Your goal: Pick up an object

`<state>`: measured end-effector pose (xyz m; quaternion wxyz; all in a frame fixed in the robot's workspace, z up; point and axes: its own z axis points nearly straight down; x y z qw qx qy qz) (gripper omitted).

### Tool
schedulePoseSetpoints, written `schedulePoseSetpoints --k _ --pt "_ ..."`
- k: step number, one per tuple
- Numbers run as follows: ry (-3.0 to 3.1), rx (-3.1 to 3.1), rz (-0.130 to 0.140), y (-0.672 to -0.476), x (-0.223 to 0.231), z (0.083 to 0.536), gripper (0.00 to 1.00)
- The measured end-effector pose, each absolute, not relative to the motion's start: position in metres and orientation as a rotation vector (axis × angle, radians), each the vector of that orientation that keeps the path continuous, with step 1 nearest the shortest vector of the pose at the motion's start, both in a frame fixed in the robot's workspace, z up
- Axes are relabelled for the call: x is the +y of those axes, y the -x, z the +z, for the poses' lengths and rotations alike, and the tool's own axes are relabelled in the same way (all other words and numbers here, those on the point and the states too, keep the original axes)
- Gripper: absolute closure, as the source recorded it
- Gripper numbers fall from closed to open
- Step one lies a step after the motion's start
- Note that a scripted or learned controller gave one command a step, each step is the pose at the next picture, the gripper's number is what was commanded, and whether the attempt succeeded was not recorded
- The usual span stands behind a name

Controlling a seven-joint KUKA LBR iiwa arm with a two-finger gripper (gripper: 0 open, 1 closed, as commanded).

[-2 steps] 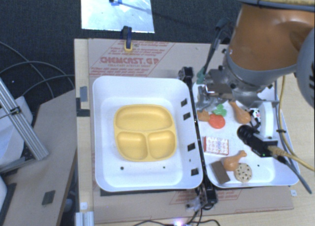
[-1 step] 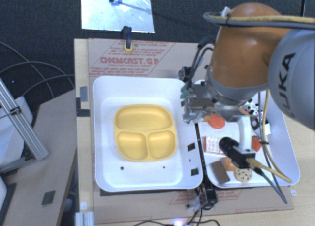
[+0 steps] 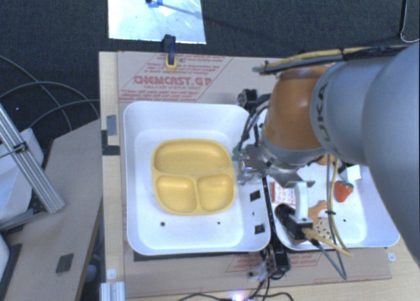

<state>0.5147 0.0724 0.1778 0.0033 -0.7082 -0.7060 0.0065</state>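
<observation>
The yellow plate (image 3: 193, 176), divided into three compartments, lies flat in the middle of the left bin (image 3: 141, 155) and is the largest candidate for a pick. The gripper (image 3: 247, 164) hangs just beside the plate's right edge, over the wall where the two bins meet. The bulky arm (image 3: 341, 116) above it covers much of the right bin (image 3: 377, 231). From this slanted view I cannot tell whether the gripper is released or clasping anything, and nothing is seen held. Right of the plate, past the gripper, lies a red-and-white packet (image 3: 283, 193), and well beyond that a red strawberry (image 3: 343, 190). As I judge it, the step in hand is choosing and approaching a target. To do it well, the gripper should commit to one thing, centre over it clear of the bin wall, and descend straight. The plate's raised rim offers a thin edge to pinch. The strawberry, small and rounded, may roll, so it calls for a centred, gentle squeeze.
</observation>
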Motion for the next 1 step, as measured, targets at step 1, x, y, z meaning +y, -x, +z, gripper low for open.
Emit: schedulePoseSetpoints --k 1 --pt "2.235 -2.222 -0.004 -0.5705 -0.0109 0.2259 1.00"
